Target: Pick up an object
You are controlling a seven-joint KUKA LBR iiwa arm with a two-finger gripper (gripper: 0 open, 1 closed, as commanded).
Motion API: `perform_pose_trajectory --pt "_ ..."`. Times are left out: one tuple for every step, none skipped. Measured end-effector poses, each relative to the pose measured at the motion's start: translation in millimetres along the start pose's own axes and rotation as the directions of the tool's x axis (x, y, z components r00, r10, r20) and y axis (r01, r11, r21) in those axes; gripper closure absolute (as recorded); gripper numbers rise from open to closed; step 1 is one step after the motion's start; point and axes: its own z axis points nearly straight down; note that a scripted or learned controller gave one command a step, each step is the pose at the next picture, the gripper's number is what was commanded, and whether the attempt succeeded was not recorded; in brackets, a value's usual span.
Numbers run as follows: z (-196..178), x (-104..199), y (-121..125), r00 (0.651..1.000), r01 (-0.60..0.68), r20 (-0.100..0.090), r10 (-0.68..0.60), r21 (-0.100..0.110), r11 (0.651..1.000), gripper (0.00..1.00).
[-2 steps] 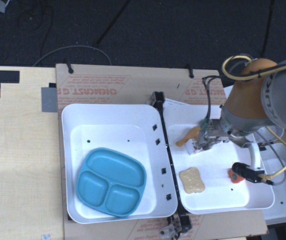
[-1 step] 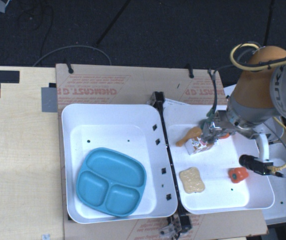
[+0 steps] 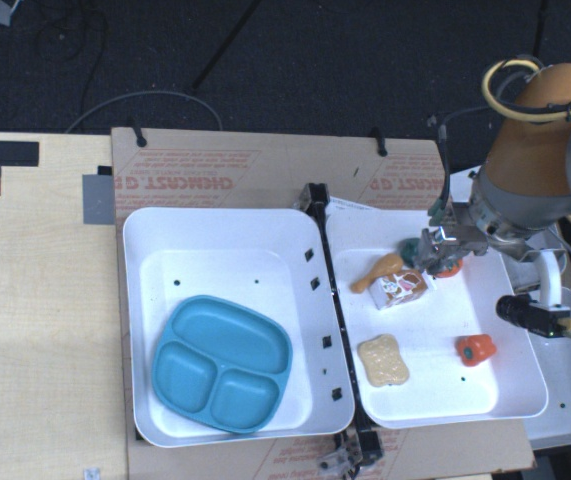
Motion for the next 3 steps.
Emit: perform_pose_trajectory --pt "-2.7 43.4 18.4 1.000 -0.001 0.000 0.001 0.003 1.000 1.00" --pt "-6.3 93.1 31.9 1.000 0.000 0.000 0.000 0.003 1.000 1.00" --pt "12.8 140.9 41.6 1.000 0.000 0.001 0.000 0.005 1.000 1.00"
